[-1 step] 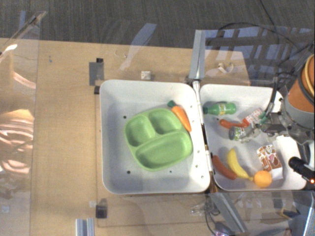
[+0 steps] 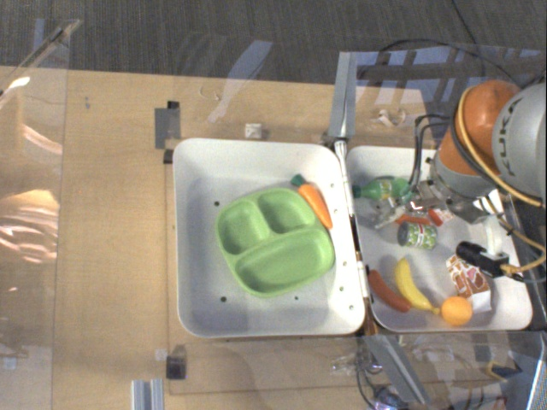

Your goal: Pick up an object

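Clutter is being faced in the right bin [image 2: 513, 319], where the gripper [image 2: 416, 209] is being lowered over a tight cluster of toy food: a small green-labelled can [image 2: 418, 234] just beneath it and a green bottle-like item [image 2: 382, 188] just beside it to the left. Whether anything is being gripped is not being shown clearly; how far the hand is spread cannot be told, since the tip is being lost among red and silver shapes, possibly parts of another item. Nearer the front wall, a banana [image 2: 411, 285], a red sausage [image 2: 386, 290], an orange [image 2: 456, 311] and a small printed carton [image 2: 467, 275] are being left well apart from the tip. The left bin [image 2: 197, 306] is being occupied by a green divided tray [image 2: 273, 242] with a carrot [image 2: 314, 204] at its rim. A failed grasp is being risked: the can, likely round, could be nudged aside or rolled, and a neighbour could be pinched along with it.
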### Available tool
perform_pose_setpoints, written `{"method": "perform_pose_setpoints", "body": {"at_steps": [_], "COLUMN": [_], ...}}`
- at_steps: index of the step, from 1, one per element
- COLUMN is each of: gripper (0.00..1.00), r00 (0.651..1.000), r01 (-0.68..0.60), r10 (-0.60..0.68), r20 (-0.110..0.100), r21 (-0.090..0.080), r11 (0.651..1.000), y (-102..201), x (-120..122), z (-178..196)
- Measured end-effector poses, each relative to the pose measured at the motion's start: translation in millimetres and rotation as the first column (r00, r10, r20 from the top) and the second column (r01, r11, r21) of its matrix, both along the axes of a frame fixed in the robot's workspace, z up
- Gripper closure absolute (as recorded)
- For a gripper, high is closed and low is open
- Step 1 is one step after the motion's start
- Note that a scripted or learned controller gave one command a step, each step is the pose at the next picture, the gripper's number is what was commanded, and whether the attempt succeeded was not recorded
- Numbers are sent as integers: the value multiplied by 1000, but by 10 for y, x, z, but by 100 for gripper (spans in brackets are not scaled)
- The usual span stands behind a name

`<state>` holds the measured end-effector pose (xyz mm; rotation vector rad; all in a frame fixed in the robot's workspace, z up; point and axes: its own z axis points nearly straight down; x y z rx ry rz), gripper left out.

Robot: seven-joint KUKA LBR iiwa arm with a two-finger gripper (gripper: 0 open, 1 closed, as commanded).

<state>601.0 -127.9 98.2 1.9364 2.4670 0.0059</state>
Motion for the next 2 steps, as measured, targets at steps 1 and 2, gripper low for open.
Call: {"method": "perform_pose_setpoints", "body": {"at_steps": [1,2], "gripper": [100,100], "r00": [1000,990], "r01": [-2,143], "r10": [2,-143], "r20": [7,2], "r21": [0,0], "r11": [1000,990], "y": [11,363], "x": [26,140], "z": [118,1286]}}
